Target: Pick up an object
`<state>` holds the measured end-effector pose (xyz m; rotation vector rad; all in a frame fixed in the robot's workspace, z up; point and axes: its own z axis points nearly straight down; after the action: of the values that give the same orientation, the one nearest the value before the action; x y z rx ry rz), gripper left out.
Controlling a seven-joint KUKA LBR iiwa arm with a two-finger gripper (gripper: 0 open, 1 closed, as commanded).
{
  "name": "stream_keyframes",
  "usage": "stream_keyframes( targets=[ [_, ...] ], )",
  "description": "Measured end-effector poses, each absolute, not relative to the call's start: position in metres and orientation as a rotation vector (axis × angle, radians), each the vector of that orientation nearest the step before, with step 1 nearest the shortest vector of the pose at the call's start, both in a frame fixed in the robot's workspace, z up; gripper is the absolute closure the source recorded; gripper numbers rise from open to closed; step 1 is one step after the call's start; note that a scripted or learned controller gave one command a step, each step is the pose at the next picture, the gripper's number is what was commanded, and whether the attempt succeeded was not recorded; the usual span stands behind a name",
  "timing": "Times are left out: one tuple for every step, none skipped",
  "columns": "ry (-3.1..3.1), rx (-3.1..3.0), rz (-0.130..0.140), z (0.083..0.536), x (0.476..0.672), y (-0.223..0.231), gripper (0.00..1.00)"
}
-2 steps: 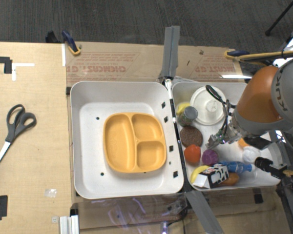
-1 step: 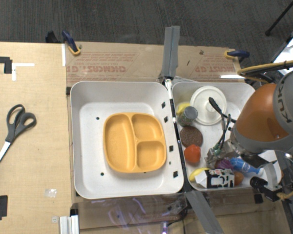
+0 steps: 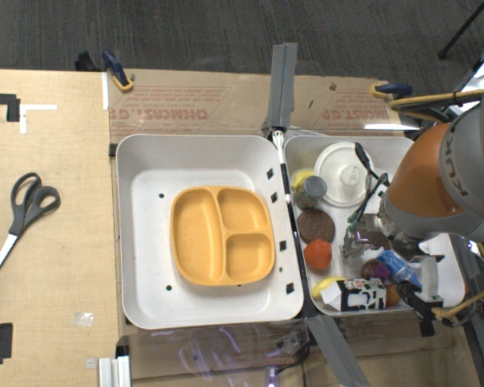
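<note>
The right bin (image 3: 300,153) holds a jumble of small things. Among them are a white round bowl (image 3: 343,174), a grey-topped can (image 3: 313,188), a brown disc (image 3: 315,225) and a red ball (image 3: 318,253). Nearer the front lie a yellow piece (image 3: 327,285), a black-and-white box (image 3: 361,295), a purple item (image 3: 373,269) and a blue packet (image 3: 399,268). My gripper (image 3: 356,243) is low inside this bin, just right of the red ball and the brown disc and above the purple item. The arm's orange band (image 3: 423,180) covers the bin's right part.
The left bin (image 3: 137,216) holds a yellow divided plate (image 3: 223,235). Scissors (image 3: 20,212) lie on the wooden bench at far left. A grey bar (image 3: 281,87) stands behind the seam between the bins. Cables hang at the right edge.
</note>
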<state>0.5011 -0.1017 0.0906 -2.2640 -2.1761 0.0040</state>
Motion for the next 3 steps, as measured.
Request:
stream_keyframes(
  targets=[
    [-2.456, -1.96, 0.001, 0.107, 0.478, -0.159, 1.0],
    [-2.324, -2.114, 0.002, 0.091, 0.533, -0.131, 1.0],
    [-2.895, -1.233, 0.001, 0.093, 0.544, -0.211, 1.0]
  ],
)
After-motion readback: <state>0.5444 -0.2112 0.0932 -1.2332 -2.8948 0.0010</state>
